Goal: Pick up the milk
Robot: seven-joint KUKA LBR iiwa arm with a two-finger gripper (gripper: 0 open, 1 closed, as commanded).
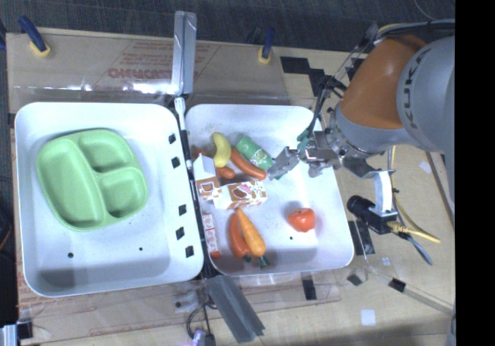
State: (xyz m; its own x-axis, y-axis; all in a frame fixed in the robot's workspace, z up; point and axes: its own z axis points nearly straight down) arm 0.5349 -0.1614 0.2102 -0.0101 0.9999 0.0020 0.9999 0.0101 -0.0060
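Note:
The milk (234,193) is a small white carton with brown and orange print. It lies flat in the right bin (329,248), left of centre. My gripper (300,162) hangs over the right bin's upper right part, to the right of the milk and a little beyond it, apart from it. Its two fingers stand spread, open, with nothing between them. The left finger (281,164) is close to the end of a carrot (247,162).
Around the milk lie a yellow banana (222,149), a green can (254,151), two carrots (246,234) toward the front and a red tomato (302,219). The left bin (31,259) holds a green divided plate (91,176). A metal divider (184,50) stands between the bins.

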